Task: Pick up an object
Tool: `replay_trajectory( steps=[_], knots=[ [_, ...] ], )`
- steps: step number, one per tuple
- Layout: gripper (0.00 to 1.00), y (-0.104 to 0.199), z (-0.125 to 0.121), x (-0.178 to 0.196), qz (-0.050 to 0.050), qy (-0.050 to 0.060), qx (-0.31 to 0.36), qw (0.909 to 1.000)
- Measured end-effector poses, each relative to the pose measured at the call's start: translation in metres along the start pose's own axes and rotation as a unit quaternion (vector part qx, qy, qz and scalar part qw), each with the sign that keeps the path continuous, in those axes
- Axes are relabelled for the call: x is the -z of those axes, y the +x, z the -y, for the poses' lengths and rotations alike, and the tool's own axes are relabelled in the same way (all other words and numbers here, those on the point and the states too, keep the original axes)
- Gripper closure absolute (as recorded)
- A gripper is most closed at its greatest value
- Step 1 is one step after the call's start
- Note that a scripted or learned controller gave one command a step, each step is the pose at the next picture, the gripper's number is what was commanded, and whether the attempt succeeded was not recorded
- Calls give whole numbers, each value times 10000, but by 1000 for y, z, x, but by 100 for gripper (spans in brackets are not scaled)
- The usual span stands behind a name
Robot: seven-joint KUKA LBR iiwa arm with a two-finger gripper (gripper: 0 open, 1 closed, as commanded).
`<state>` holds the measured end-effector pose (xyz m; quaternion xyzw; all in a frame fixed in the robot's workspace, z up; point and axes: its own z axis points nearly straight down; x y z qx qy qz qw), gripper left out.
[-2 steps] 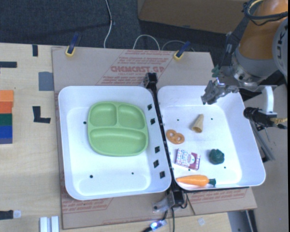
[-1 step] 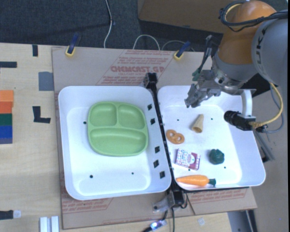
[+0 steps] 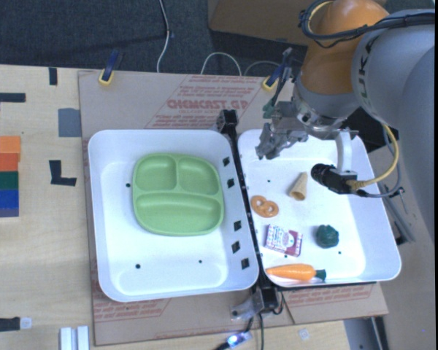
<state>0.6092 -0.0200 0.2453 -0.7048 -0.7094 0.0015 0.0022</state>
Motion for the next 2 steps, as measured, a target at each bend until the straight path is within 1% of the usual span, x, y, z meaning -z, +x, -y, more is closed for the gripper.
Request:
replay_trajectory(
  steps=[1, 2],
  knots=[
    [100, 48, -3, -19, 3, 14, 0, 10000],
    [100, 100, -15, -30, 3, 5, 2, 10000]
  ],
)
